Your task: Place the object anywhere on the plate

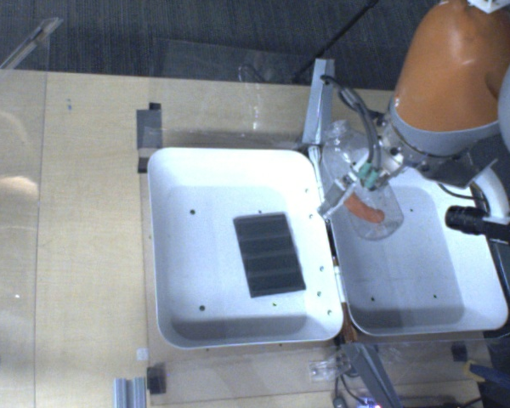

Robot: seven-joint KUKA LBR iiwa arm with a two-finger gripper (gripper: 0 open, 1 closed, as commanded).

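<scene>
Overhead, 1 gripper [358, 195], grip state unclear, beside 1 orange object [367, 213]; 1 dark plate [269, 254], 2 bins [178, 228].

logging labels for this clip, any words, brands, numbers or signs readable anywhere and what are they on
None: no word, brand, number or sign can be read in the camera view.
The dark ribbed plate in the left bin bears ridges, no print.
The orange object by the gripper in the right bin shows no marking.
The arm's orange band is plain.
</scene>
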